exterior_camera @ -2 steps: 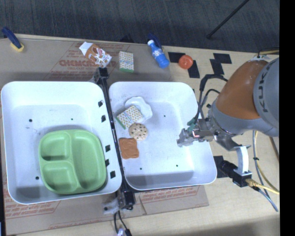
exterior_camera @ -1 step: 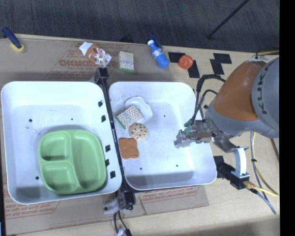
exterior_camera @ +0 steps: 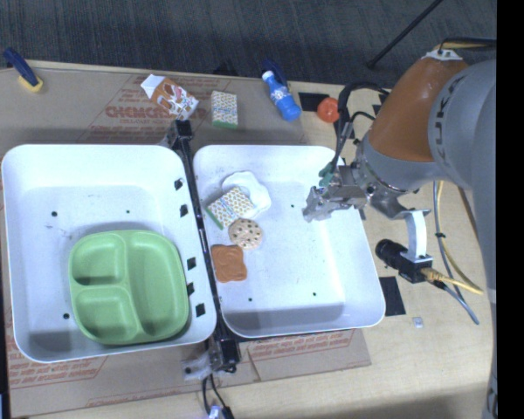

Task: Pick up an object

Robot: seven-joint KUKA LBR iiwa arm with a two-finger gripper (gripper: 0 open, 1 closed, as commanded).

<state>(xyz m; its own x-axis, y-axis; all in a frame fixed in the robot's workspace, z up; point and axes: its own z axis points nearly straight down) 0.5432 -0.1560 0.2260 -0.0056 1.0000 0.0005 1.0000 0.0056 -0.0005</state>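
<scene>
My gripper (exterior_camera: 317, 206) hangs over the right part of the right bin (exterior_camera: 332, 308), apart from the objects there. At that bin's left side lie a white crumpled piece (exterior_camera: 249, 188), a green-and-white patterned packet (exterior_camera: 229, 206), a round speckled cookie (exterior_camera: 244, 232) and a brown toast-like piece (exterior_camera: 229, 264). Nothing shows between the fingers. The left bin (exterior_camera: 35, 173) holds a green divided plate (exterior_camera: 127, 285).
Behind the bins on the cardboard lie a snack wrapper (exterior_camera: 168, 97), a small patterned box (exterior_camera: 224, 109), a blue bottle (exterior_camera: 282, 95) and an orange ball (exterior_camera: 328, 108). A blue-and-yellow clamp (exterior_camera: 23, 70) sits at the far left corner.
</scene>
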